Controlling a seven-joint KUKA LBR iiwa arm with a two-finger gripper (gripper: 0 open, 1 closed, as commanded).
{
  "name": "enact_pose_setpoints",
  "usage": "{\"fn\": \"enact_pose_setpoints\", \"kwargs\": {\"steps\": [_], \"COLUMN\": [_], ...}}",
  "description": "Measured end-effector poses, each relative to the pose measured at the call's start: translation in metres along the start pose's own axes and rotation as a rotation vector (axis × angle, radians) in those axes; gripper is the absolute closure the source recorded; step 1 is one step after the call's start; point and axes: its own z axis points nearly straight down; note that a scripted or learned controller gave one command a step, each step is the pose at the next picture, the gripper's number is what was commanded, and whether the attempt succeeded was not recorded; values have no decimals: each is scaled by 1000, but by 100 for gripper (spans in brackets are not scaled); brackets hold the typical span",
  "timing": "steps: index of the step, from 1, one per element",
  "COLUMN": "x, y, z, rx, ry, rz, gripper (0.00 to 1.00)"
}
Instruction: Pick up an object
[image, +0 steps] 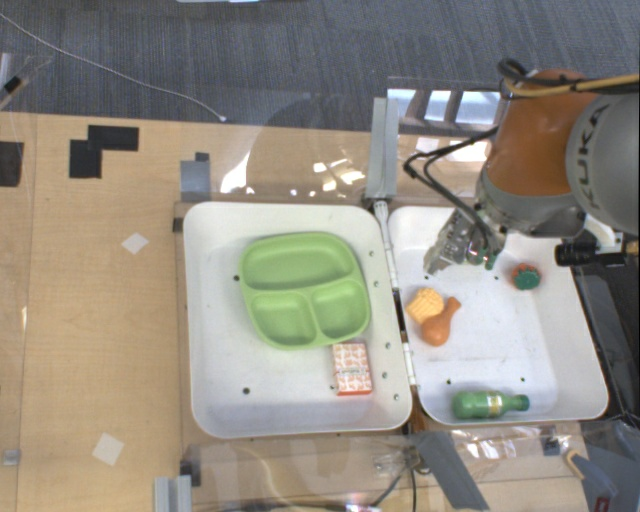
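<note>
Toys lie loose in the right bin (575, 385) for grasping: nearest below the gripper (447, 254), whose finger state I cannot tell, are the corn piece (425, 303) and drumstick (440, 322), the strawberry (526, 277) beside it, the green bottle (487, 403) farther below.

A single fixed camera is mounted above the bench (90, 330) and looks down at a slant. The left bin (210, 300) and the right bin (560, 350) sit in the middle and lower right of the frame. Dark floor runs along the top edge. The arm (560, 140) enters from the upper right. The distance is moderate.
</note>
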Motion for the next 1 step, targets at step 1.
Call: {"fn": "enact_pose_setpoints", "kwargs": {"steps": [1], "x": [99], "y": [55], "z": [-9], "rx": [4], "ry": [12], "rz": [-4], "gripper": [100]}}
